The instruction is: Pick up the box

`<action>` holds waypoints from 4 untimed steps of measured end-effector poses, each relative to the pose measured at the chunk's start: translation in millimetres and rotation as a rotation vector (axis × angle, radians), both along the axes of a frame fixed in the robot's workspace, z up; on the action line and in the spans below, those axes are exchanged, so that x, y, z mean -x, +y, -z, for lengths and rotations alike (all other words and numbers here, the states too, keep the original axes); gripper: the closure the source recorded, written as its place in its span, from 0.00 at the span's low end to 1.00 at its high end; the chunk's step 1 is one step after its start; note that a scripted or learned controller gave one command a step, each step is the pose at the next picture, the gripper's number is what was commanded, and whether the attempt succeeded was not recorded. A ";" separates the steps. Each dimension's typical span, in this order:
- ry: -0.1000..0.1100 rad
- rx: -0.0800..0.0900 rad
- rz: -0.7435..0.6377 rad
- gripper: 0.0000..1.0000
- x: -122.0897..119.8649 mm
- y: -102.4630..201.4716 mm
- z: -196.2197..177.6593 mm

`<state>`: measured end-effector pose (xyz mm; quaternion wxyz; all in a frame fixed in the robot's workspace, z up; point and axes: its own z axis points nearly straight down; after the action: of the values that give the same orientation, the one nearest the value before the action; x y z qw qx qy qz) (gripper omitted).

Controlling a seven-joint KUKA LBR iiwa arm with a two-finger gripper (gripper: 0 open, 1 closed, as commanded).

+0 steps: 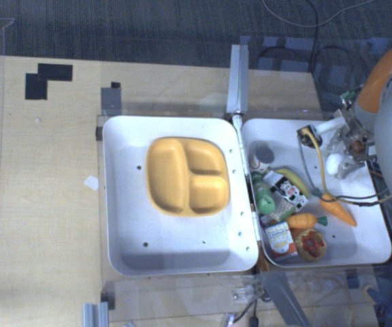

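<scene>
A small box with an orange and white label lies at the front of the right bin, against its left wall. Another small white carton with dark print lies tilted near the bin's middle. My gripper hangs over the bin's back right part, well away from both boxes, with the grey arm and its orange band behind it. A white rounded thing sits just under the gripper; I cannot see whether it is held.
The left bin holds a yellow divided tray. In the right bin lie a banana, a carrot, a second orange vegetable, a red fruit, a green item and a grey disc. A cable trails across.
</scene>
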<state>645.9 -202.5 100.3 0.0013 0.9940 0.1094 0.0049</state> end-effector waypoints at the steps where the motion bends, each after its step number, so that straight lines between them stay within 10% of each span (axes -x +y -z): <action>1: -0.004 0.001 -0.009 1.00 -2.1 1.6 -12.2; 2: 0.002 -0.004 0.013 1.00 -15.9 85.6 11.7; 3: 0.005 -0.004 0.016 0.00 -14.7 84.7 13.2; 4: 0.004 -0.005 0.014 0.00 -5.6 122.3 13.3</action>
<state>651.5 -80.2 87.0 -0.0012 0.9948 0.1022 0.0033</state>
